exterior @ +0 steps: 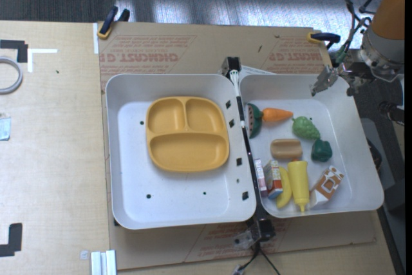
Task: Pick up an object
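Note:
The right bin holds several toy foods: a watermelon slice, a carrot, a light green vegetable, a dark green piece, a brown bun, a yellow mustard bottle, a banana, a small red carton and an orange-white carton. My gripper hangs over that bin's far right corner, above and apart from the food. Its fingers look spread, with nothing between them.
The left bin holds a yellow divided plate. Both bins rest on a cardboard sheet held by clamps. The grey arm with its orange band comes in at the upper right. A wooden bench top lies to the left.

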Robot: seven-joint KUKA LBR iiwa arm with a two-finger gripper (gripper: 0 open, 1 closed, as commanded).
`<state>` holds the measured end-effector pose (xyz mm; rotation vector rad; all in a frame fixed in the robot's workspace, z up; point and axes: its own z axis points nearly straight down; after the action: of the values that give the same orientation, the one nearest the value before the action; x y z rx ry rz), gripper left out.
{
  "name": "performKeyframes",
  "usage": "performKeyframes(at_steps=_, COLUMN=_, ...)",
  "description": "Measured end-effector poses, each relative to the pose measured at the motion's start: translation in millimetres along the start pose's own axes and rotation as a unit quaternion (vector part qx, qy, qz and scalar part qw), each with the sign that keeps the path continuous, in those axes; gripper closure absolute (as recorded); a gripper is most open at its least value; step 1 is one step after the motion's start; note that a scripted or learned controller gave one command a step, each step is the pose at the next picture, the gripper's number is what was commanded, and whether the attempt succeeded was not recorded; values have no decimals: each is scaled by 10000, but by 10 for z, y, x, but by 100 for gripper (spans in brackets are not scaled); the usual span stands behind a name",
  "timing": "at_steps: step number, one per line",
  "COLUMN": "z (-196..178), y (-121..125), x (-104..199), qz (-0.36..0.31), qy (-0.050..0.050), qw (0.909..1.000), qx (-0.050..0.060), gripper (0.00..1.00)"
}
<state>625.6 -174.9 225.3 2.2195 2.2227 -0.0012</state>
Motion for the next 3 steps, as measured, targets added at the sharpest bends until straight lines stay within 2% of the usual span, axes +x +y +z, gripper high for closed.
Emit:
performKeyframes(at_steps=1, z=1330, y=-583, x=30, qz=-423, qy=4, qw=9991, qx=0, gripper=0)
performKeyframes(at_steps=2, z=1229, y=-574, x=27, qz=-412, qy=1, qw=9992, qx=-10, gripper=100)
performKeyframes(at_steps=3, z=87, y=-513, x=925, qz=287, qy=1, qw=9996, qx=-8, gripper=100)
